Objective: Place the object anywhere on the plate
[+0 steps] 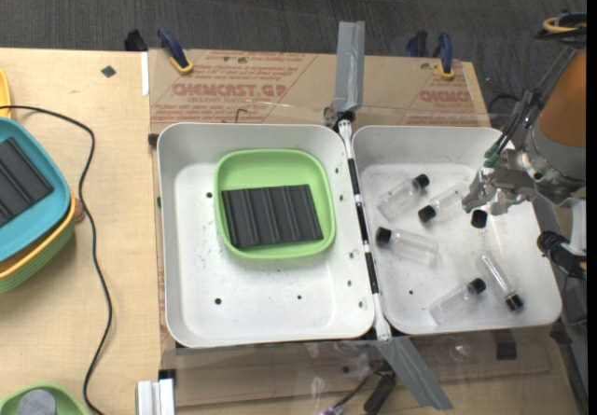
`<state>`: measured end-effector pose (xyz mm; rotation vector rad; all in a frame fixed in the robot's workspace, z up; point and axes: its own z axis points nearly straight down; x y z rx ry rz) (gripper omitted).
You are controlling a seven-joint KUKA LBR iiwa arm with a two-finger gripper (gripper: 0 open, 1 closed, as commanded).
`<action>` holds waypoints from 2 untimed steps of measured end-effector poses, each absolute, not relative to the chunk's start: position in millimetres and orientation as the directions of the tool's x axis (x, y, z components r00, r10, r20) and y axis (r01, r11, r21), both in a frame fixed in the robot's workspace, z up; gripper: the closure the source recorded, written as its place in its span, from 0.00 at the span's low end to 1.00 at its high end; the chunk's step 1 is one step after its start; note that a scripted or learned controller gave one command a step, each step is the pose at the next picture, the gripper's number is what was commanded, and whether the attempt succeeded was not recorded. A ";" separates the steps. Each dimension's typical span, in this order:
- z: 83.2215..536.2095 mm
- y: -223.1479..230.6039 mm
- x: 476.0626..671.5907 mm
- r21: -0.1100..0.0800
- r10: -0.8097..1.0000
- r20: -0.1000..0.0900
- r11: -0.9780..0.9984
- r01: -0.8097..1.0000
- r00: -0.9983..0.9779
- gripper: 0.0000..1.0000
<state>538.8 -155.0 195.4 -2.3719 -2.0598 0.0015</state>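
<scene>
Clear plastic vials (407, 243) with black caps, scattered in right bin (401, 306), gripper (484, 197) above them, finger state unclear, green plate (276, 165) in left bin (187, 245)

A green plate (274, 208) with a dark ribbed mat sits in the left white bin (187, 245). Small clear bottles (407, 244) with black caps lie in the right bin (410, 306). The gripper (485, 197) hangs at the picture's right, above them

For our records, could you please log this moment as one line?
hand: over right bin, among vials | green plate: left bin, holds dark grooved insert | placement: not done
</scene>
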 end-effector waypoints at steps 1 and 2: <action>195.4 -155.1 538.8 -0.001 0.990 -0.001 -0.140 0.990 0.140 0.00; 239.8 -149.5 523.5 -0.001 0.943 -0.002 -0.334 0.943 0.334 0.00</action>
